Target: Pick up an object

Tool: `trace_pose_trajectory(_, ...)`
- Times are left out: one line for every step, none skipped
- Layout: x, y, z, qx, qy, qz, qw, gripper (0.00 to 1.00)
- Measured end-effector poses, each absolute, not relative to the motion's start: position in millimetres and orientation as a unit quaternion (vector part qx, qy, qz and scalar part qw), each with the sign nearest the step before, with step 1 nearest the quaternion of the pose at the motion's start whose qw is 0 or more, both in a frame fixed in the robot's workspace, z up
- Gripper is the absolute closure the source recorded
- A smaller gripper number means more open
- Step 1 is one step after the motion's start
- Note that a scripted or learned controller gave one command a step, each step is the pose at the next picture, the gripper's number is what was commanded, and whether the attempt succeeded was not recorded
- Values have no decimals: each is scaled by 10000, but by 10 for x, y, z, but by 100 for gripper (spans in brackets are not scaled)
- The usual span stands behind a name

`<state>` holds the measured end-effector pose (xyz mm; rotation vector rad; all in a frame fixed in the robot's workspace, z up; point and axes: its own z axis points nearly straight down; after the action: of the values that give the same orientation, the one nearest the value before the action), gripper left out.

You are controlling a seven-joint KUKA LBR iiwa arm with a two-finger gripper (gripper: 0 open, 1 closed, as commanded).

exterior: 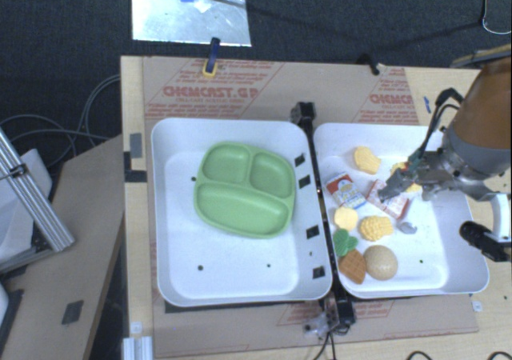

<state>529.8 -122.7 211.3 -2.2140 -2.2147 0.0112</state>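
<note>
Hovering jaws (pixel 392 190) hide part of red-white packet (pixel 394 205); grip unclear

arm (pixel 488 122) cropped at right edge

Plate (pixel 244 190) in left bin (pixel 172 190)

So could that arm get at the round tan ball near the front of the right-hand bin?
Probably yes. The tan ball lies uncovered on top, and the gripper hovers in the same bin.
</note>
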Motion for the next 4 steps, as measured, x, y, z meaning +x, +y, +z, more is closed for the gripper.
trace_pose_trajectory(5324, -1222, 2184, -7060, -7082, -5, -3, 0)
trace_pose_trajectory(5416, -1245, 1618, -7067, -7075, 1, 4, 0)
trace_pose_trajectory(5418, -1238, 999, -7068, -7074, 1, 4, 0)
trace_pose_trajectory(5453, -1263, 902, -7075, -7066, -16, -52, 0)
